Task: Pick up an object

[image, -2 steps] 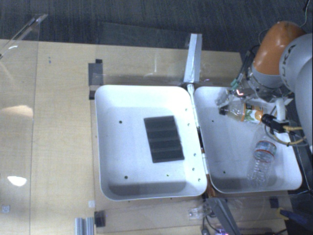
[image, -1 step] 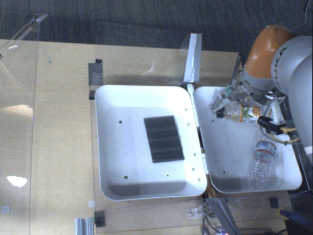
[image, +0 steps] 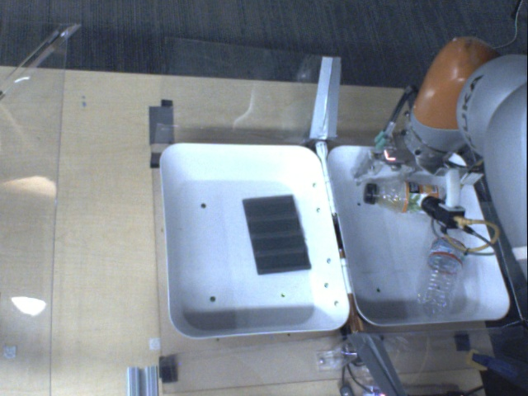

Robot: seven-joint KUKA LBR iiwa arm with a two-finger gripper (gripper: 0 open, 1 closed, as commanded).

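1. Camera view, task objects: a small bottle lies on its side in the far part of the right bin. Its dark cap points toward the wall shared with the other bin, and a yellowish label wraps its body.
2. The gripper hangs just above this small bottle, near the bin's far wall. Whether it is released or clenched cannot be told at this slant, nor whether it touches the bottle.
3. A clear bottle also lies in the right bin, in the near right part. It is close to the right wall and well apart from the small bottle.
4. A dark ridged slab lies flat near the middle of the left bin. It is turned slightly out of line with the bin walls and touches none of them.
5. The arm enters from the right, with its orange band above the right bin's far corner.
6. Both white bins sit side by side, rims touching, on the pale wooden bench.
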